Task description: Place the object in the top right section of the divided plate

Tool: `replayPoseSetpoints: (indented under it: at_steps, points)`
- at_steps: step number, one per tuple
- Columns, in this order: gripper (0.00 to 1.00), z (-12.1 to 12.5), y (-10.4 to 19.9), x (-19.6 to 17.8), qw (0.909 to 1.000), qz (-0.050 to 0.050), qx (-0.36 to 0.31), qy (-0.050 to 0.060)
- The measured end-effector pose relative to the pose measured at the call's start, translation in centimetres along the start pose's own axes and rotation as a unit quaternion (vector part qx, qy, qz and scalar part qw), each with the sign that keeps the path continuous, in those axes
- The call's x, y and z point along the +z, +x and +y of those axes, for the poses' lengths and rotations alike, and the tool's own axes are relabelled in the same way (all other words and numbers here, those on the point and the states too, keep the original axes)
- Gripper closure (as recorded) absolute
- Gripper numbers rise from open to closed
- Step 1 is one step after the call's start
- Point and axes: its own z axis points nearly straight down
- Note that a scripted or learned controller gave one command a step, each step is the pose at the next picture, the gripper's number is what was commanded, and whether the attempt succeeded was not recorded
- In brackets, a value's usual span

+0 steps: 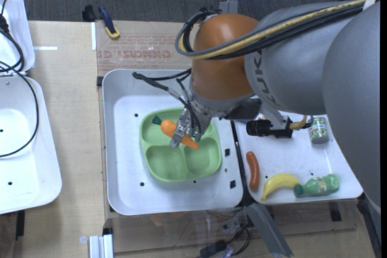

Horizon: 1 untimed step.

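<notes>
Carrot (171, 127) lies over the upper part of the green divided plate (158, 167), its long axis running from ten o'clock, where the green top points, down to four o'clock. Gripper (183, 132) hangs right over the carrot's middle, the fingers appearing to straddle the orange body, nearly closed on it. Target section sits at about two o'clock from the plate's centre, close beside the carrot's lower tip, so the shift looks short

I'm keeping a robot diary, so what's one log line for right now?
gripper: over green divided plate | toy carrot: at fingertips, grasp unclear | plate: in left bin | banana: right bin
</notes>
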Motion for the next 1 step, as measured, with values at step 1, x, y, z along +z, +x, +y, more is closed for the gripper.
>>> replayPoseSetpoints:
  at_steps: [1]
  points:
    - [1.0,-7.16,-1.77,-0.69,0.9999,0.0,-0.014,0.0]
